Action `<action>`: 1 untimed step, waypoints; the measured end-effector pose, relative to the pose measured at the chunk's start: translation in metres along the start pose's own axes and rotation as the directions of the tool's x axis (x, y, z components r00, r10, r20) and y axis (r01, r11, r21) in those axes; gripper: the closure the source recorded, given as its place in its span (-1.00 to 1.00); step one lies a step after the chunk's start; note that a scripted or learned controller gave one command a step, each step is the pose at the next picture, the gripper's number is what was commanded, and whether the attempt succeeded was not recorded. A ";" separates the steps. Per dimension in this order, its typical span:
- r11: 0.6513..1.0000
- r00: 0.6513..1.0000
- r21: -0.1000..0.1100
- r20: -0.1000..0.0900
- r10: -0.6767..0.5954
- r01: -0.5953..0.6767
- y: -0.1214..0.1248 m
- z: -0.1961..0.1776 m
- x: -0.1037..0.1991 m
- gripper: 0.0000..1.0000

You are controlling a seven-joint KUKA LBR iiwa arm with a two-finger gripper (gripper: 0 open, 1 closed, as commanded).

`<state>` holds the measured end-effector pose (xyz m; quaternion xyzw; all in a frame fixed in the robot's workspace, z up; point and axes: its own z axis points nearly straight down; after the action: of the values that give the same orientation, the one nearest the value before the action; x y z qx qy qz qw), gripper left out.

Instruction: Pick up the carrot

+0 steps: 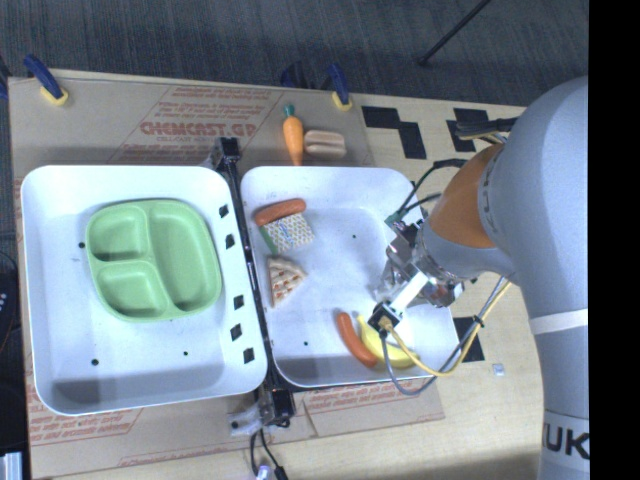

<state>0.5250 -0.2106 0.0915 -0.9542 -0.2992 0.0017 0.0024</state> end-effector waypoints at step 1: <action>0.971 0.971 -0.002 -0.001 -0.239 0.239 -0.028 0.000 -0.040 1.00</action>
<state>0.4762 -0.2107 0.0917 -0.9112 -0.4119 0.0008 0.0020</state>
